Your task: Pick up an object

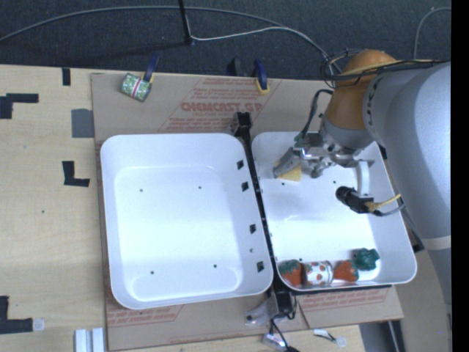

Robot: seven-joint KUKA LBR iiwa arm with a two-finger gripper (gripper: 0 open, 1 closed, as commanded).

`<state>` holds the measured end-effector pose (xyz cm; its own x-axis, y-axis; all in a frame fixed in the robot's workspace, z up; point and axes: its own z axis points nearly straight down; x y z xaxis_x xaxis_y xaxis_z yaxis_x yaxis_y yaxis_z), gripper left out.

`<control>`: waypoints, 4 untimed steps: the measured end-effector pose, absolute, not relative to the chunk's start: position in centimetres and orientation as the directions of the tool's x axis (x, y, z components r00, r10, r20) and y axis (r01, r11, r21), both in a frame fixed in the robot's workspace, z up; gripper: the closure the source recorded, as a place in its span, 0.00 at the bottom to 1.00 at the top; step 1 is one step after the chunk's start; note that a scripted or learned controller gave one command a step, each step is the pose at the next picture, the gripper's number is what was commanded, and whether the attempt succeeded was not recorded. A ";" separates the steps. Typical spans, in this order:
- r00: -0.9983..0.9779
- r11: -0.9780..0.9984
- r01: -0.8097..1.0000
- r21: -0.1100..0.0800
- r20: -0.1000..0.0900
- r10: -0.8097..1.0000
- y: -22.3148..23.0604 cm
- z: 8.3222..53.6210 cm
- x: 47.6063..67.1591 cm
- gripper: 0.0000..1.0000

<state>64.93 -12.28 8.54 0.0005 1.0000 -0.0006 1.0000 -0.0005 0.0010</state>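
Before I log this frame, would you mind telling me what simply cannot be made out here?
- Gripper, camera view: open or shut is unclear; the wrist covers it from above.
- Yellow piece at the gripper: partly covered, so its shape and whether it is gripped are unclear.
- Small objects along the right bin's near wall: too small and crowded to identify.
- Green box on the bench: print too small to read.

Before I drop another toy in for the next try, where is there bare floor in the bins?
The left bin offers bare floor from wall to wall. In the right bin, the middle is free, between the gripper over a yellow piece and the toys crowding the near wall.
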 end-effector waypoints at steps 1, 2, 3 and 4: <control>-0.001 0.001 1.000 0.001 0.000 1.000 -10.1 8.5 63.7 0.00; -0.001 0.001 1.000 0.000 0.000 1.000 -9.7 8.4 66.7 0.00; 0.000 0.000 1.000 0.001 -0.001 1.000 -11.4 8.5 66.2 0.00; -0.001 0.001 1.000 0.001 -0.001 1.000 -10.2 8.5 65.0 0.00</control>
<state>65.00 -10.22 8.51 -0.0007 1.0000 -0.0006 1.0000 0.0007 0.0005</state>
